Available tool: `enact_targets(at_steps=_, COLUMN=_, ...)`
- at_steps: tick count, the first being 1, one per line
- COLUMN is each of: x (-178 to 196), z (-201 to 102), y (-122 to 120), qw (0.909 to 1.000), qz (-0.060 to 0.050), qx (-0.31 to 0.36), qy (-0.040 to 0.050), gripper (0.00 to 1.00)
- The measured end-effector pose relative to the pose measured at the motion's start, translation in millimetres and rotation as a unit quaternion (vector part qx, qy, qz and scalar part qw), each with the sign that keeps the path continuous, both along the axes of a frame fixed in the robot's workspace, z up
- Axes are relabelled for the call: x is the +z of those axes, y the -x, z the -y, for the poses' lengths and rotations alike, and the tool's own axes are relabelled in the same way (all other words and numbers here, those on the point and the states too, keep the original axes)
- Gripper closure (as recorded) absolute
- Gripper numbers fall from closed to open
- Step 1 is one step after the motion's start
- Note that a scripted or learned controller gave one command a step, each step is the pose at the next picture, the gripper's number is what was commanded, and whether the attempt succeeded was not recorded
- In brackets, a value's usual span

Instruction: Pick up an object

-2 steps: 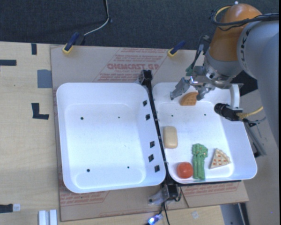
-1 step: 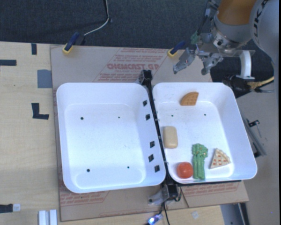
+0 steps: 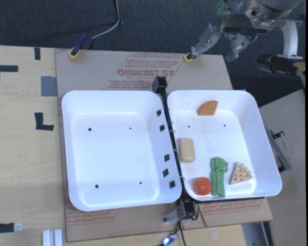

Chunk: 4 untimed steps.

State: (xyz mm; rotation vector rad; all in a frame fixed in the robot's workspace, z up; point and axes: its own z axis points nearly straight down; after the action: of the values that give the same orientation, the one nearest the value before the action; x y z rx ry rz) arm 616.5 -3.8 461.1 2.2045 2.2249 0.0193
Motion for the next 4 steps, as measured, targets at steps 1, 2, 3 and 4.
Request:
enact_targets(at_steps=1, x=80.3, z=-5.4, y=35.1, qw=1.0000, qz=-0.003, qx=-0.003, qy=0.0007, gripper=0.00)
enact_targets(at_steps=2, x=71.4, z=2.4, y=-55.0, qw=1.0000, qz=-0.007, qx=-0.004, qy=0.0021, gripper=0.00)
enact_targets(at_steps=3, x=-89.9, z=-12.8, y=-40.2, qw=0.9998, qz=-0.018, qx=-0.004, qy=0.0012, gripper=0.00)
enact_targets(at_steps=4, x=16.5, z=-58.9, y=-40.6, qw=1.0000, qz=-0.003, qx=-0.001, qy=0.0000, gripper=0.00)
